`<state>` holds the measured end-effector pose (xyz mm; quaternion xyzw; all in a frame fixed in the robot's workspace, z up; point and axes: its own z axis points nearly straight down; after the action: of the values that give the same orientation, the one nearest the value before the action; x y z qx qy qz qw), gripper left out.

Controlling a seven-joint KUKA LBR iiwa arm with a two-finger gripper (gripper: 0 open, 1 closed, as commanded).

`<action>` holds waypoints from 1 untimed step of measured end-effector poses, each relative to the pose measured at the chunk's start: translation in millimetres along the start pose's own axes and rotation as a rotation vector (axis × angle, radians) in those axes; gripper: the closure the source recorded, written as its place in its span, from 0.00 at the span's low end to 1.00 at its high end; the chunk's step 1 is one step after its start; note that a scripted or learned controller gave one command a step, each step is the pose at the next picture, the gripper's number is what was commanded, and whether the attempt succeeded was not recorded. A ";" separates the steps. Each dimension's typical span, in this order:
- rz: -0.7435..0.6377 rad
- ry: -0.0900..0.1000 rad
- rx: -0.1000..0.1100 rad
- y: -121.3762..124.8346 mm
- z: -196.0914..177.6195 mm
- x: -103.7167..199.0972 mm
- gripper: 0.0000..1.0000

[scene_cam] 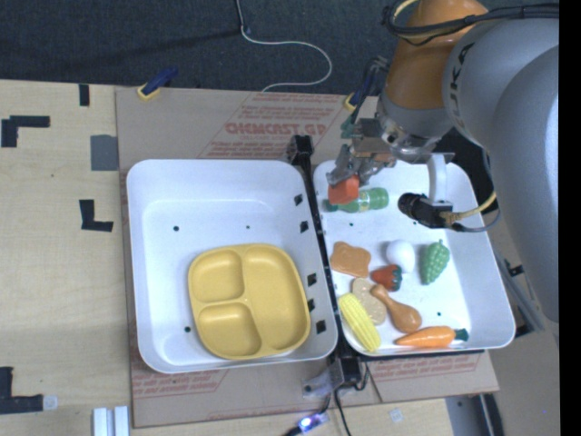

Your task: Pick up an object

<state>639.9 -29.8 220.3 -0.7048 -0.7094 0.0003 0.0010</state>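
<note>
Green bottle (366, 199) — smooth, red-capped — lies beneath the gripper (349, 182).

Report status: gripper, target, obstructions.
Gripper low over right bin, far end. Green bottle with orange cap directly beneath; grasp unconfirmed. Other toy food sits nearer, apart.

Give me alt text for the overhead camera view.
A grey robot arm's gripper hangs over the right bin, right at an orange-capped green bottle. Below lie toy foods including corn and a carrot; the left bin holds a yellow divided plate.
</note>
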 end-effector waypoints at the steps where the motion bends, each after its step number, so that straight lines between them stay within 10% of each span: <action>1: 0.002 0.000 -0.002 16.9 -12.7 20.6 1.00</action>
<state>656.7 -9.2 233.1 -0.7057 -0.7086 -0.0004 0.0001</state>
